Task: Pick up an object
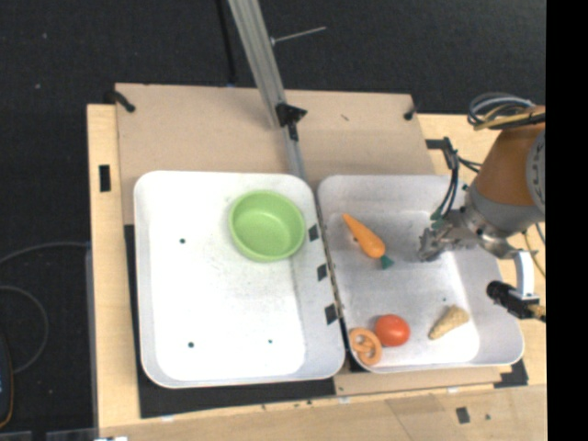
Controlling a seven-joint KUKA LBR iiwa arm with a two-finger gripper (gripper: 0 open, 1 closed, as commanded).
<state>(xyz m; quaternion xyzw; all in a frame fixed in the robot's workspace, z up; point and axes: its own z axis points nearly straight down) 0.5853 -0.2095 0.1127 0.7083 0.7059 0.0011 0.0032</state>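
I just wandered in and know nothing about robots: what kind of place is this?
Probably a robotics lab test bench. A robot arm reaches over two white bins, which hold toy food like a carrot and tomato, plus a green bowl.

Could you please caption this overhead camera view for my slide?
Gripper hovers over right bin near carrot; green bowl in left bin.

I see even, bright light from above; both white bins [220, 356] look nearly washed out, shadows are soft and short. The picture is a bit grainy, the floor [55, 35] around stays very dark
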